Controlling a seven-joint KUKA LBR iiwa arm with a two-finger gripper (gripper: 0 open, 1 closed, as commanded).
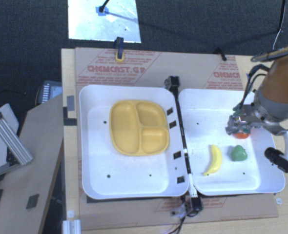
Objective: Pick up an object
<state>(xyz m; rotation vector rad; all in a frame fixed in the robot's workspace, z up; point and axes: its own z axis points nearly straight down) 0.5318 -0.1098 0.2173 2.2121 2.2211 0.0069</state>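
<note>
**Claw low over the right bin, beside a red object**

The desk (pixel 71 130) carries a cardboard sheet (pixel 149 65) printed in red with "CHEMCAST GP", readable at its upper left; a second, partly cut print of the same word sits at its upper right. Two white bins lie side by side on it. The left bin (pixel 95 174) holds a yellow divided plate (pixel 136 127). In the right bin (pixel 202 116) lie a banana (pixel 214 160) and, just to its right, a green object (pixel 238 153). The claw (pixel 237 126) is down in the right bin's upper right part, directly above a small red object (pixel 241 135) that peeks out beneath it. Whether its fingers are apart or together cannot be told.
</note>
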